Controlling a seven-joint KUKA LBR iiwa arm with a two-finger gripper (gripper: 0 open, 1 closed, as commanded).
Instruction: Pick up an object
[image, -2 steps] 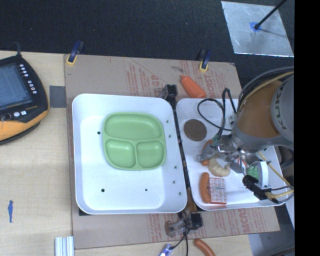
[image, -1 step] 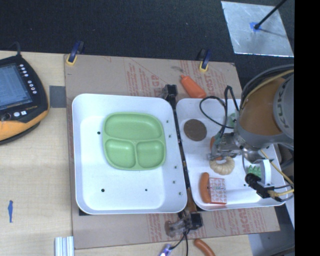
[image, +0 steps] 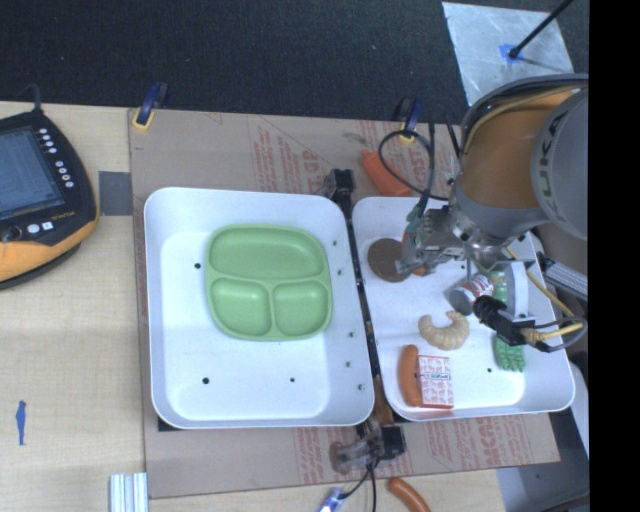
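**Reaching into the right bin among small, light pieces**

Hanging over the far half of the right bin (image: 560, 395), the grey arm with its orange band is covering the hand (image: 440, 248), and its state cannot be told from here; nothing is visibly held.

The left bin (image: 170, 390) is carrying a pale green divided plate (image: 268, 280), moulded plastic, smooth and glossy, with three shallow wells. It would likely be light but too wide and slippery for a narrow grip except at its raised rim.

In the right bin the candidates are lying as follows. A brown round disc (image: 383, 260) is sitting near the bin's far-left corner, just beside the hand; being flat, it would probably be hard to get under. A red-and-white printed packet (image: 434, 382) is lying by the near edge, touching or nearly touching an orange sausage-shaped piece (image: 408, 370) on its left; the packet looks thin and soft, the sausage rounded and firm, best taken across its short width. A cream, curved, lumpy piece (image: 445, 330) is resting mid-bin; its arch is offering a narrow section to pinch. A green textured piece (image: 509, 353) is sitting towards the right edge, partly behind black cabling. A small red-and-white cylinder (image: 474, 292) is lying under the arm, likely to roll.
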